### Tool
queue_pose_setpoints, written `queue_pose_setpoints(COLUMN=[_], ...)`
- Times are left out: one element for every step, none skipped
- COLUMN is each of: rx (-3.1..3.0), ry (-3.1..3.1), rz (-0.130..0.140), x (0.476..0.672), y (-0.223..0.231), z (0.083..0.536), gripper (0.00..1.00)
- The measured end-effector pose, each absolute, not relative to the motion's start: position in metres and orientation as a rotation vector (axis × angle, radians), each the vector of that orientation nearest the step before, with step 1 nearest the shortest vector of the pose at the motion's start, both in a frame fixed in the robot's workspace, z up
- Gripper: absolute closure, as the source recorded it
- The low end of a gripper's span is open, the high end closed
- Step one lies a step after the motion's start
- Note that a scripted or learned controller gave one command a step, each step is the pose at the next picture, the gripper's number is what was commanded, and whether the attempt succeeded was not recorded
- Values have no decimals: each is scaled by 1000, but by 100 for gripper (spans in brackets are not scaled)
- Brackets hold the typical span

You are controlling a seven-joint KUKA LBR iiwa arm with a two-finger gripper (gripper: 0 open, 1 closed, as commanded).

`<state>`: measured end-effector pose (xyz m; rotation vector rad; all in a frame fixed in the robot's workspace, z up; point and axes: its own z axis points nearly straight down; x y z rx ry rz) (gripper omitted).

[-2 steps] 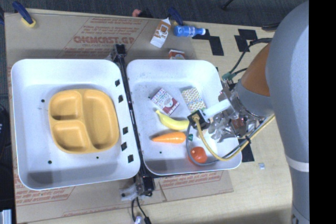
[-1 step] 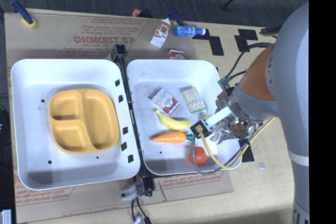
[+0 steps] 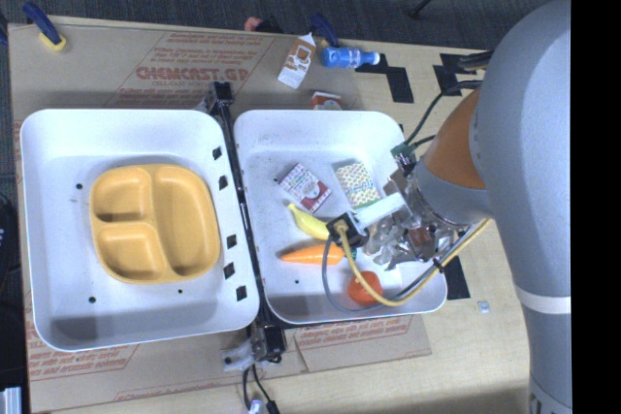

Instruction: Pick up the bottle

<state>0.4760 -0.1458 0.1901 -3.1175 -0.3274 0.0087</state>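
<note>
Bottle-picking starts badly placed: the claw (image 3: 374,242) hangs low in the right bin (image 3: 260,208), among a banana (image 3: 309,222), a carrot (image 3: 312,255) and a red fruit (image 3: 364,289), and whether it is apart or together I cannot tell. Outward from there, the blue bottle (image 3: 347,58) lies on the tabletop (image 3: 408,344) outside the bin, well apart beyond its far rim. Its long axis runs left-right, cap toward the right.

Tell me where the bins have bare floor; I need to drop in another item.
Left bin: a bare margin all round the yellow tray. Right bin: free along its far edge, above the snack packets, and its near left corner. Crowded around the banana, carrot, tomato and gripper.
</note>
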Motion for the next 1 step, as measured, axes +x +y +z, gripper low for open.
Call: queue_pose_setpoints(rx=[-3103], ry=[-453], rz=[7], x=[475], y=[-211], z=[169], gripper=[100])
